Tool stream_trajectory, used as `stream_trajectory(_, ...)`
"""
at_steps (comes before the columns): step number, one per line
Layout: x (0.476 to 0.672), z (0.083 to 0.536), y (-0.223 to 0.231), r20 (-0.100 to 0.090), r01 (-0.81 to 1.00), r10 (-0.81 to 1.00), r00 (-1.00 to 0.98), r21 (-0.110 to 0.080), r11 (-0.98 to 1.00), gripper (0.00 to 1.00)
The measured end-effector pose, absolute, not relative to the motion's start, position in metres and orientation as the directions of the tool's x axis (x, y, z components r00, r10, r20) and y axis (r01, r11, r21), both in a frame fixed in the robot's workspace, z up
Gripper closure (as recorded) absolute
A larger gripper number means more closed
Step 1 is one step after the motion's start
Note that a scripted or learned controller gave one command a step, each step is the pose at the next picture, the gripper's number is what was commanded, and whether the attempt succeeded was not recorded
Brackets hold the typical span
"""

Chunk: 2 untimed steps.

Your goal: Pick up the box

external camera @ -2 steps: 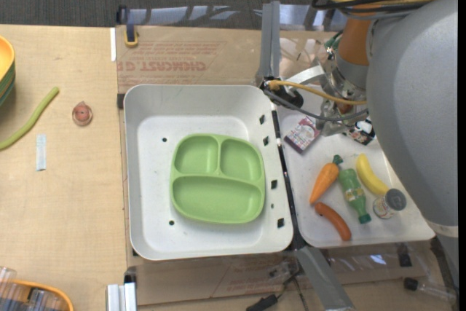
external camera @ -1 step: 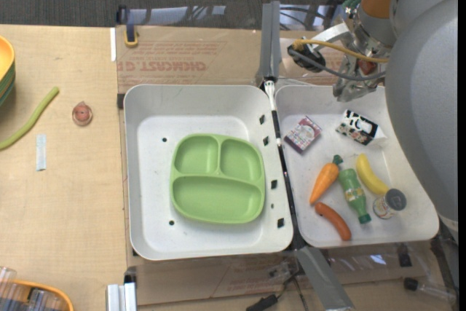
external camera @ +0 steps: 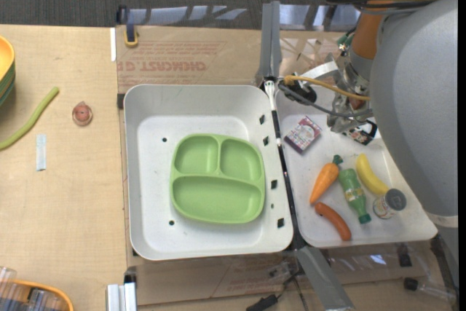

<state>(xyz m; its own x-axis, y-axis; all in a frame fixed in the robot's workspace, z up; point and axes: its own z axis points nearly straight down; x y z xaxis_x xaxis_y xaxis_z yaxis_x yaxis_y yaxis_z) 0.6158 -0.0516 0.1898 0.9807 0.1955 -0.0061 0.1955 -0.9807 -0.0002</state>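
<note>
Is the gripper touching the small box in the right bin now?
Apart. In the camera view, bare white bin floor separates the box from the gripper, which is to the box's right.

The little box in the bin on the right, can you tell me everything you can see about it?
The box is small, flat and looks like printed cardboard, purplish-pink with white patches. It lies flat and turned at an angle on the floor of the right bin, near the far left corner. Nothing touches it; the carrot lies nearer the camera.

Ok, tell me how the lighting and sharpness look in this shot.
Camera view: even, soft light, faint shadow around the green divided plate; the left bin looks bright without harsh glare; the small box is slightly soft, its print unreadable; the arm is large and a bit blurred.
</note>
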Motion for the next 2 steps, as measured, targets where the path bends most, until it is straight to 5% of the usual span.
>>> stream_trajectory(1, 0.609, 0.276, -0.101, -0.005, 0.267, 0.267, 0.964, 0.000, -0.964, 1.00)
stream_trajectory(2, 0.589, 0.222, -0.056, -0.006, 0.200, 0.200, 0.980, -0.001, -0.980, 1.00)
